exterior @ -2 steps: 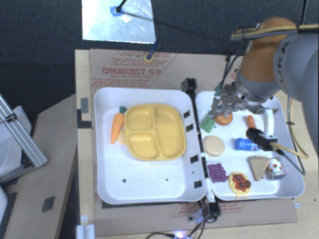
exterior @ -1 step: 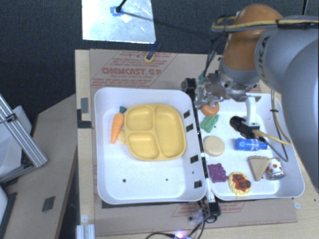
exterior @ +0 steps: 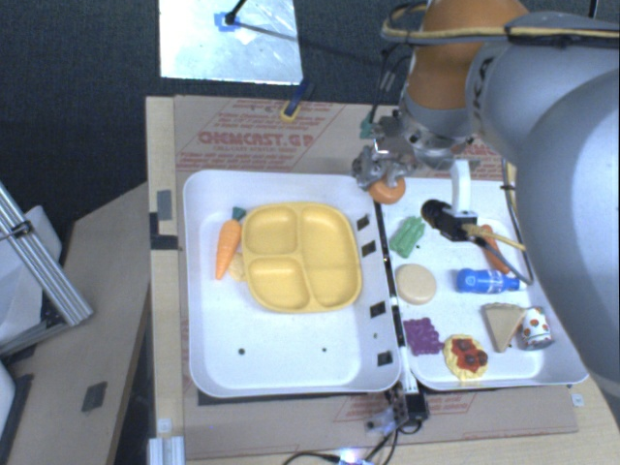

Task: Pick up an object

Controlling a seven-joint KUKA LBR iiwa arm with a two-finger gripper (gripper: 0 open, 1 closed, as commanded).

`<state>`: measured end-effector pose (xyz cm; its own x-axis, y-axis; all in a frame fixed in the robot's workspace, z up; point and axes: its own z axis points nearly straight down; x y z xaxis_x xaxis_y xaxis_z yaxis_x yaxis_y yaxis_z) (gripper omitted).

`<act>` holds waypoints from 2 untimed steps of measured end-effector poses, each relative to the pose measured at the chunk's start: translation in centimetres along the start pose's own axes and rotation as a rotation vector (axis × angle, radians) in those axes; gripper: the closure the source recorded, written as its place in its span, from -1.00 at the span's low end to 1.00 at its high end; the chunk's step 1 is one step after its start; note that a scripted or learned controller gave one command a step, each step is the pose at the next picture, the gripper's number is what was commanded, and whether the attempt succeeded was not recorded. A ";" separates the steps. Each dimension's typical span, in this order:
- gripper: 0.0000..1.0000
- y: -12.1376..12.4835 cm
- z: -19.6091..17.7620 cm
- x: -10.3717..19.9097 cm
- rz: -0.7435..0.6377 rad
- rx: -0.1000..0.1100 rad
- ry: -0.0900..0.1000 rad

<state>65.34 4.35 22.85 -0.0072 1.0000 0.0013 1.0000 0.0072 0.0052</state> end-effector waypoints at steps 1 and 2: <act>1.00 0.3 -0.1 -2.2 0.008 0.002 -0.002; 1.00 0.1 -0.6 -1.3 0.003 0.002 -0.002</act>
